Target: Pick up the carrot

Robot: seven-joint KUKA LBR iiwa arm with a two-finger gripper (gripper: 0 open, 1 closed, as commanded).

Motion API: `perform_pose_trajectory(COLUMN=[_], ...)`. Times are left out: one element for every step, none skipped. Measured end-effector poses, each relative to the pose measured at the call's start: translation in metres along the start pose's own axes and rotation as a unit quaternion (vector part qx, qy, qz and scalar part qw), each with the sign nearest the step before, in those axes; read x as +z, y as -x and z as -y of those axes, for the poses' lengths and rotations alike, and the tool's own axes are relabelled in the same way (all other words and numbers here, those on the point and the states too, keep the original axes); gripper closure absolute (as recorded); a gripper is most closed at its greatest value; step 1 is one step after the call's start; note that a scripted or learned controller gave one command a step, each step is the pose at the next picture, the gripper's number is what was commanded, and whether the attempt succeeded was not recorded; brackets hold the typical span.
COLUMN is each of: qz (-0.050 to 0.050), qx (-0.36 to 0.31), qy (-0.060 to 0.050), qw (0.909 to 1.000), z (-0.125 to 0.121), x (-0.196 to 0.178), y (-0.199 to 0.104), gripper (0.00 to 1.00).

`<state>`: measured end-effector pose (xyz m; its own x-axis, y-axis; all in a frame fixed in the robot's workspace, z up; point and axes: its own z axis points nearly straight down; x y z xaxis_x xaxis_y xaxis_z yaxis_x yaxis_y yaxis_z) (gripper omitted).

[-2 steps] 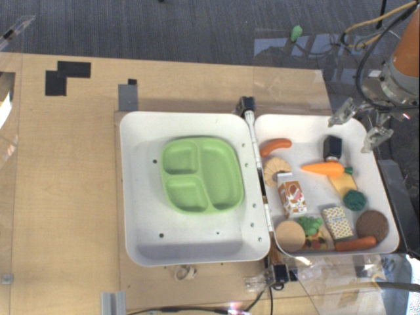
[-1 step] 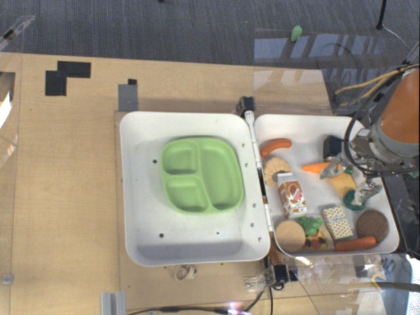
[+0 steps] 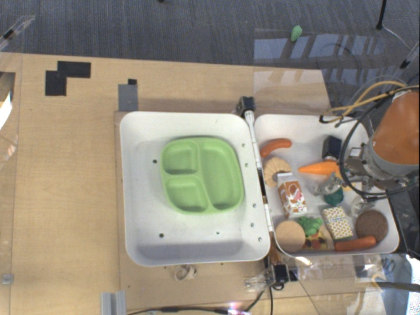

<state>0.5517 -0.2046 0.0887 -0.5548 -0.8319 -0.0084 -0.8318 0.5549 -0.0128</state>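
Though the fingers' (image 3: 342, 176) state cannot be told, the carrot (image 3: 319, 168) is lying just beside them; judged light, rigid, slippery plastic, best being gripped mid-body.

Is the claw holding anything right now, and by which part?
Cannot be told. The claw sits at the carrot's thick end in the right bin, but the contact is hidden.

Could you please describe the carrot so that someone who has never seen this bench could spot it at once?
Look in the right white bin, the one crowded with toy food, beside the bin holding the green divided plate. Near its middle, just left of the gripper, lies the carrot: a bright orange cone pointing left, plainer and more tapered than the reddish sausage above it.
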Motion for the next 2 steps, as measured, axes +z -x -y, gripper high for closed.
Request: perform_pose_trajectory(qz=[0.004, 0.003], qx=[-0.002, -0.002], qy=[-0.006, -0.006], qw=[1.0, 1.0], z=[0.0038, 0.0035], x=[-0.0151, -0.0146], y=[0.0047, 0.0046], gripper=[1.0, 0.0])
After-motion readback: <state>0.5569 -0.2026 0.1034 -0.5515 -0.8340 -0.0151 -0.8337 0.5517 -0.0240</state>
